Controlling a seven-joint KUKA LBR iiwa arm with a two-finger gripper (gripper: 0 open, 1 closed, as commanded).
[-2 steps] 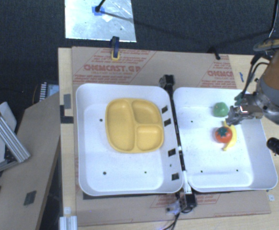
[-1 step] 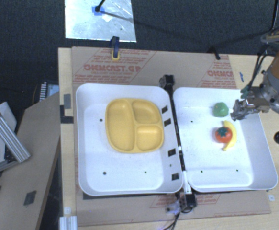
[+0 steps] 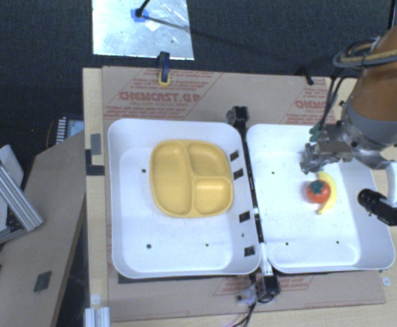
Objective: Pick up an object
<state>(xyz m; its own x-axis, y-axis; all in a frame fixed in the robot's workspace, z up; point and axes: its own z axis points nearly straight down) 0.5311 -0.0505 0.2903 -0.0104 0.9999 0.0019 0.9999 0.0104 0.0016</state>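
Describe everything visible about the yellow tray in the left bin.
The yellow tray is a rounded-square divided plate, plastic by its look, pale matte yellow. Raised ridges split it into three compartments: one large on the left, two smaller on the right, one above the other. It lies flat and upright on the floor of the left bin, about in the middle, turned slightly askew to the bin's walls. Nothing lies in it, and nothing but the bin floor touches it.

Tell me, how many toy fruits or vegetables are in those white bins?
2, both in the right bin: a red tomato and a yellow banana touching it, just below the gripper. The arm could hide more. The left bin holds a yellow divided plate.
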